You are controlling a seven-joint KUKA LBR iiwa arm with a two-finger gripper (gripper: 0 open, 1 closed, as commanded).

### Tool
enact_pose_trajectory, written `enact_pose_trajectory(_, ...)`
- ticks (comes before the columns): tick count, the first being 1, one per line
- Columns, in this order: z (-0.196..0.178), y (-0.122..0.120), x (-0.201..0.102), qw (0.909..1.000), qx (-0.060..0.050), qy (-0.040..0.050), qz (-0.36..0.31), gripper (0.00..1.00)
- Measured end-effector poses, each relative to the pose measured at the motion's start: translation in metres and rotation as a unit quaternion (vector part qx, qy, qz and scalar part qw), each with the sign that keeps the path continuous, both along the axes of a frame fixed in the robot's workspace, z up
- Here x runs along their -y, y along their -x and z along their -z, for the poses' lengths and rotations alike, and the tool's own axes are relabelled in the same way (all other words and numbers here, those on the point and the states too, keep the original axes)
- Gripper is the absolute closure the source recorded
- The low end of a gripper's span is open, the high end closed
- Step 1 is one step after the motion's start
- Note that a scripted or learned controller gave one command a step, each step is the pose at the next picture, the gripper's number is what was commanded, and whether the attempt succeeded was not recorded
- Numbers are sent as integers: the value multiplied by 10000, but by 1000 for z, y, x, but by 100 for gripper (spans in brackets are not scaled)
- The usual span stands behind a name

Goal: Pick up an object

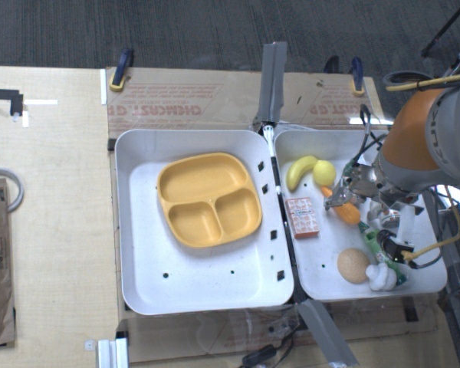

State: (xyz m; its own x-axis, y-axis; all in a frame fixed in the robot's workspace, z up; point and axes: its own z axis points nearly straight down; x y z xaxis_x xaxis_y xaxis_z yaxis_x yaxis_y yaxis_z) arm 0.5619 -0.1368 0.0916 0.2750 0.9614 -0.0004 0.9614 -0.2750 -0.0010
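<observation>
The right bin (322,282) holds a yellow banana (299,171), a yellow lemon (324,173), a small red and white box (302,217), an orange carrot-like piece (347,212), a tan egg-shaped object (353,266) and a green and white item (385,263). My gripper (342,192) is low in this bin, just right of the lemon and directly over the upper end of the orange piece. The wrist hides where they meet.
The left bin (138,274) carries a yellow three-compartment plate (208,198). A grey divider (273,83) stands between the bins at the back. Blue clamps (123,68) hold cardboard behind them. Cables (425,248) trail on the right.
</observation>
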Motion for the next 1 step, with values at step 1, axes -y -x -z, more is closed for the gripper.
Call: enact_pose_trajectory(1, -8, 1, 1, 10000, -12, -1, 15, 100)
